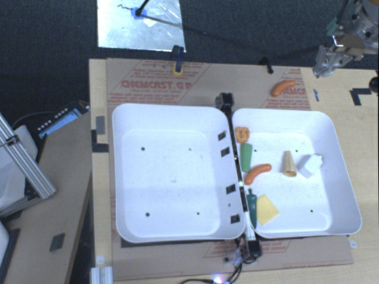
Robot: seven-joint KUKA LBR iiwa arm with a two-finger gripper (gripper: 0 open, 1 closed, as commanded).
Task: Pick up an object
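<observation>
My gripper (327,63) hangs at the upper right, above the bench's back edge and beyond the right bin (337,152). Nothing shows between its fingers. In the right bin lie an orange pretzel-like piece (241,135), a green block (246,156), an orange sausage (257,173), a tan cone (289,163), a white block (310,165), a yellow wedge (266,209) and a dark green piece (252,205). Another orange sausage (283,87) lies on the board behind the bin, left of the gripper.
The left bin (172,170) sits beside the right one, joined by a black divider with clips (232,158). A yellow and blue clamp (177,61) stands at the board's back edge. A silver sheet (140,16) lies on the floor behind.
</observation>
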